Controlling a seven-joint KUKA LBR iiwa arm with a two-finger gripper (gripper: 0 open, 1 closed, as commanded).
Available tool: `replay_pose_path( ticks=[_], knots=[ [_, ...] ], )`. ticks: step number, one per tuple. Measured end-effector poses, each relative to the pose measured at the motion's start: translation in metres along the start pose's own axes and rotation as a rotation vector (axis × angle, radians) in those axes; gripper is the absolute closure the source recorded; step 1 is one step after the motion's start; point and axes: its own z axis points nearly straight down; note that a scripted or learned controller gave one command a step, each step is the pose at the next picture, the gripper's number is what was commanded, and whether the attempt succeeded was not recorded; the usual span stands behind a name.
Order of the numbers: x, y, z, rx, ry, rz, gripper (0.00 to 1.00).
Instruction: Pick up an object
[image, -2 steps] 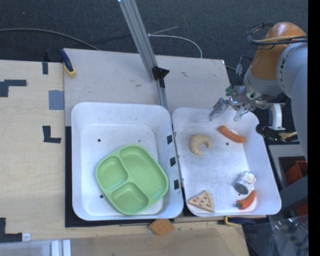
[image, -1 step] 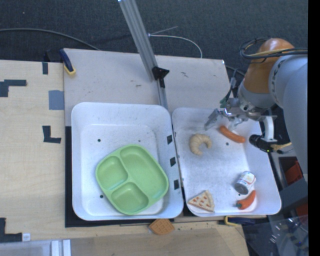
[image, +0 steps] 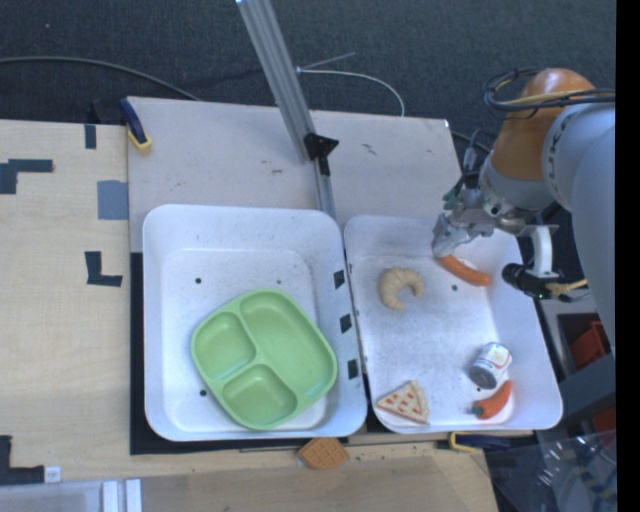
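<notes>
Gripper (image: 452, 240) sits low over the far right part of the right white bin (image: 520, 340), tip just beside or touching the far end of a small orange sausage-shaped toy (image: 466, 270). You can't tell from this view how the gripper is set, so count nothing as held. The sausage looks flat on the bin floor, so the pick isn't done yet: closing, lifting and clearing the bin all remain, as far as you can judge. Other candidates in that bin: tan croissant-shaped toy (image: 400, 287) left of the gripper, small silver can (image: 489, 364) near right, orange carrot toy (image: 495, 402) beside it, pizza-slice toy (image: 403, 403) at the near edge. Left white bin (image: 165, 300) holds a green divided plastic plate (image: 263, 358).
</notes>
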Motion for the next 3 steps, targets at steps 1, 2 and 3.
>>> replay_pose_path(
  ticks=[1, 2, 3],
  knots=[
    [-0.006, 0.003, -0.046, -0.006, 0.0, 0.002, 1.0],
    [0.0, -0.005, -0.098, -0.007, 0.0, 0.001, 1.0],
    [0.0, -0.004, -0.114, -0.004, 0.001, 0.001, 1.0]
  ],
)
